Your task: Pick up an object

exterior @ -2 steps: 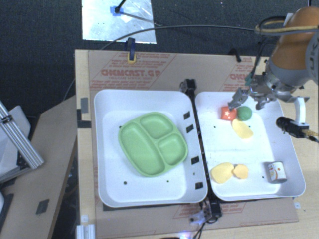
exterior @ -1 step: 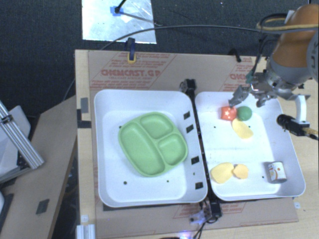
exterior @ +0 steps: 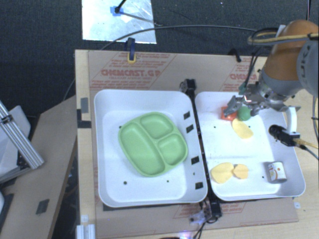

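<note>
**A:** Status on the pick?

**B:** Jaws are low over the far end of the right bin (exterior: 219, 146). Can't tell whether they're released or clenched, because the wrist blocks the view. A small green round item (exterior: 244, 114) and a red item (exterior: 227, 115) sit right at the jaws, packed close together. I'd take those as the likely targets.

**A:** Risks?

**B:** They're crowded. The jaws could land between the two, shove one aside, or pinch both and drop them. The round one may also squirt out as the jaws close.

**A:** Rest of the contents?

**B:** One yellow slice (exterior: 242, 130) lies just beside the jaws, on the near side. Two more yellow pieces (exterior: 228, 173) and a small silver can (exterior: 275, 171) are well apart from the jaws, by the near wall. The left bin (exterior: 107, 133), well away from the jaws, holds a green divided plate (exterior: 152, 143).
</note>
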`<state>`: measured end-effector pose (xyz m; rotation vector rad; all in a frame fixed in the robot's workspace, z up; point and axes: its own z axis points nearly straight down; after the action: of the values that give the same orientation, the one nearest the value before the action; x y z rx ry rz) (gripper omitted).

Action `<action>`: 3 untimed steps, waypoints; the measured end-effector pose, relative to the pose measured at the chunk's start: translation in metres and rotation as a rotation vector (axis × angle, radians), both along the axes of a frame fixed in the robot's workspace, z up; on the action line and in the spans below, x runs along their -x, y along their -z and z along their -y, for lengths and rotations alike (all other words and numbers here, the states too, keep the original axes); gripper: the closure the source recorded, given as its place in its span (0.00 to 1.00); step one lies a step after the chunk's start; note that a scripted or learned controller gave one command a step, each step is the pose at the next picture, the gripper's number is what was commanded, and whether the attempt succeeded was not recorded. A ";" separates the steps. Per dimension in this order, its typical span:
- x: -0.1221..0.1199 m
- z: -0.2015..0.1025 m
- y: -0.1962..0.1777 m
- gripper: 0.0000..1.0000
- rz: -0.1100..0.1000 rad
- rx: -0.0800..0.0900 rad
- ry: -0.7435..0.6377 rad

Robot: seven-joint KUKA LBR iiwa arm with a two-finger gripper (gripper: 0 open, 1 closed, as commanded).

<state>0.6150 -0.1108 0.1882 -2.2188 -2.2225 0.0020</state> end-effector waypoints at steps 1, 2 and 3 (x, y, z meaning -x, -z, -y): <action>-0.011 -0.001 0.053 0.00 0.001 0.000 -0.002; -0.011 -0.001 0.104 0.00 0.001 0.000 0.001; -0.012 -0.001 0.090 1.00 0.006 0.001 0.001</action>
<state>0.6273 -0.1097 0.0978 -2.2241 -2.2246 -0.0034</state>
